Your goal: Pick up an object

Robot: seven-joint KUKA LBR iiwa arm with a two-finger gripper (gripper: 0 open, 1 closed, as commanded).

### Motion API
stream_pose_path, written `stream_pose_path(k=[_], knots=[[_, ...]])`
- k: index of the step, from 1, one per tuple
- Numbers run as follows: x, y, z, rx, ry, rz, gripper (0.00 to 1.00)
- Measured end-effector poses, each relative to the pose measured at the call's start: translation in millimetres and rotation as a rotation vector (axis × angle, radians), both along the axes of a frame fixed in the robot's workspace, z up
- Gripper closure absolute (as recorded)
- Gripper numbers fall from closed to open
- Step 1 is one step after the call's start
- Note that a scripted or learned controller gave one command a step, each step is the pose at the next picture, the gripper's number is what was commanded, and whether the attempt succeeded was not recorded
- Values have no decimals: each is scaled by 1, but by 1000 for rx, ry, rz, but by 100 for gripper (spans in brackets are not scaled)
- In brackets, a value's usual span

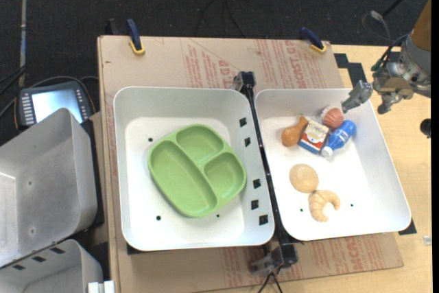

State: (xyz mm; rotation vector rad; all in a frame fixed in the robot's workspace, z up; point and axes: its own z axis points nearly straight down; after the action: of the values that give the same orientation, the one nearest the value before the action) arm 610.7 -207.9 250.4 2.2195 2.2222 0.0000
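Toys (322, 135) left of tool (372, 97)

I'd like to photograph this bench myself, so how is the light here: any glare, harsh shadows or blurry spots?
In the camera view the light is even and soft: the white bins show no glare, the green tray and croissant look sharp with faint shadows, and the gripper at the right is slightly blurred.

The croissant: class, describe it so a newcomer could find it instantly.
Look in the right-hand white bin, at its near end. The croissant lies just below a round flat cookie; it alone is curved like a crescent, with ridges.
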Motion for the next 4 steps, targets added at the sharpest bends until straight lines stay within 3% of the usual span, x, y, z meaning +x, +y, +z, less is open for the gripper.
stream_pose_path(k=[2,3,4], knots=[[4,11,-105,2,5,3,0],[9,8,-135,-8,-17,-1,0],[10,7,-125,-14,-24,0,100]])
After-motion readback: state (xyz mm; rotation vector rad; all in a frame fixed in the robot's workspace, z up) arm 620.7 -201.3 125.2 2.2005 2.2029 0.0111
